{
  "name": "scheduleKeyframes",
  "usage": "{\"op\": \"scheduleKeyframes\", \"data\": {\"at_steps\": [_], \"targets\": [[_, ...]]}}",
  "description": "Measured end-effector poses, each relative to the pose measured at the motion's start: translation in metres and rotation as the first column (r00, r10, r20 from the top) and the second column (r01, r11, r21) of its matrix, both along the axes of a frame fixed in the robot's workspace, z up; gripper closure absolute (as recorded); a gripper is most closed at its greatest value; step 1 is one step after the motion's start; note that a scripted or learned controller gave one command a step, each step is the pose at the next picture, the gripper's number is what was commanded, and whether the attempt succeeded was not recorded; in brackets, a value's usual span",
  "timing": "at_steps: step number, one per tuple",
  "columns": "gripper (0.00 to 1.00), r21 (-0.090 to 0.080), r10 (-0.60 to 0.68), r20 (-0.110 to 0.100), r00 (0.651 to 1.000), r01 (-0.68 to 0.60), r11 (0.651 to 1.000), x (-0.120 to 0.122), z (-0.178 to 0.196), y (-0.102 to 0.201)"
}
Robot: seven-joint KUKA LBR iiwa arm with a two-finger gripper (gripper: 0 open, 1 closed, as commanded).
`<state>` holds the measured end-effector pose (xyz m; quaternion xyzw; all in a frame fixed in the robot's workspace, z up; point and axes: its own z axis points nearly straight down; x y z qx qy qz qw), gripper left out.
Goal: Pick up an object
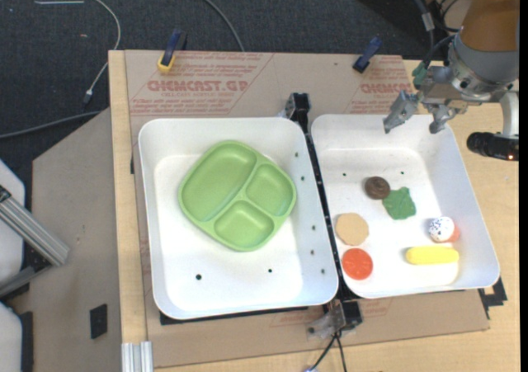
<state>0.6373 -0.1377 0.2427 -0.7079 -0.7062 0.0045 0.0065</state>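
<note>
The hand (418,120) is seen at the upper right, hanging over the far rim of the right bin (474,197), with its two fingers (398,114) spread apart and nothing between them. Above it, the grey wrist and the orange band of the arm (492,24) are seen reaching in from the right.

In the right bin, six small objects are gathered in the near half, well apart from the hand. A dark brown round piece (378,188) is placed nearest the bin's middle, and a green leafy piece (400,204) is set just beside it on the right. A tan disc (352,228) is found nearer the left wall, with a red-orange disc (357,263) just in front of it. Toward the right wall a small white and orange ball (441,229) is seen, and a yellow oblong piece (431,256) is laid just in front of that.

The left bin (165,197) is occupied by a light green divided plate (238,195) with three compartments, turned at a slant. Both bins are carried side by side on a cardboard sheet (206,82) on the desk, held by two blue clamps (172,49) at its far edge.
</note>
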Motion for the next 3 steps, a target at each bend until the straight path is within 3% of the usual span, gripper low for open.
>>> {"op": "scheduleKeyframes", "data": {"at_steps": [1,3], "targets": [[0.0,-0.002,0.002,0.013,1.0,-0.002,1.0,0.002,0.008,0.0],[0.0,-0.001,0.005,0.009,1.0,-0.005,1.0,0.014,-0.106,0.006]]}}
